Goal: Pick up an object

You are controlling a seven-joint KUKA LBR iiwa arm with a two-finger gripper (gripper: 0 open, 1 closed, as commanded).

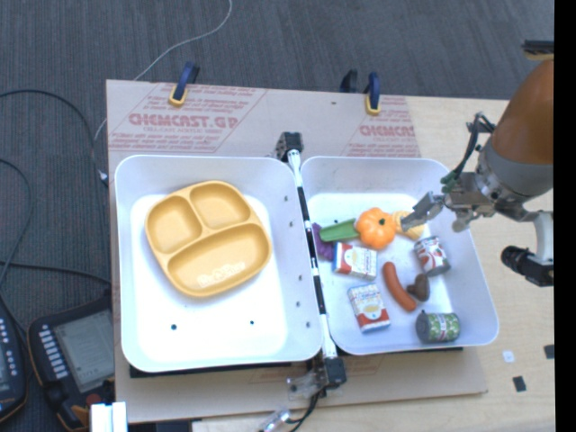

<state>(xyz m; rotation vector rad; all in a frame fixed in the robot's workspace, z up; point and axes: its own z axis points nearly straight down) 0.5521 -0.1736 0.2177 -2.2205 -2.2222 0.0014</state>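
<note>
orange pumpkin (pixel 376 228) – right bin (pixel 468 241), upright

Look at your robot arm (pixel 526 142): it has a big round orange part, then a grey part, and a thin dark cable beside it.

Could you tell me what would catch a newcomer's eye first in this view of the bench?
Probably the yellow divided plate, lying alone in the left bin. Next comes the orange toy pumpkin amid the clutter of small toy foods in the right bin, beside a red sausage and a green can. The arm's pincer hangs just right of the pumpkin.
</note>
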